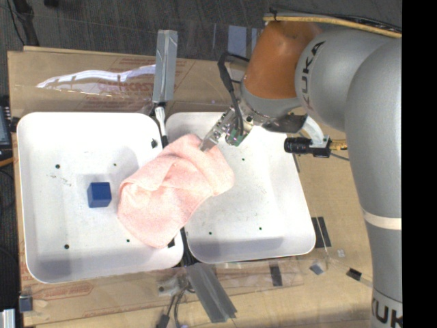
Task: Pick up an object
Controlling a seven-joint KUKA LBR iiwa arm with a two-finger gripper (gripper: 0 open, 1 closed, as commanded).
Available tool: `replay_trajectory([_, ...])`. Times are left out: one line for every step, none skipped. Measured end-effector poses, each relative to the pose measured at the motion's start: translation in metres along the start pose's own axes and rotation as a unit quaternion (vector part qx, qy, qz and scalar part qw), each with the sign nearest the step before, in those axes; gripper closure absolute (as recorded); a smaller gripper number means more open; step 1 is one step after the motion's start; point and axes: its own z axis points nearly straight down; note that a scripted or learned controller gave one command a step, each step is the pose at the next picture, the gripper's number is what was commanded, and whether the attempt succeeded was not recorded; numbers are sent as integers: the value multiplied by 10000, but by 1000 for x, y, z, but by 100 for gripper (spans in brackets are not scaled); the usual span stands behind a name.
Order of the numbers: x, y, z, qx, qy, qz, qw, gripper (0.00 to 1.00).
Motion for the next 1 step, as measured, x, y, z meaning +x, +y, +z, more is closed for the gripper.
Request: replay_trajectory([-13, 10, -19, 8, 7, 1450, 9894, 100])
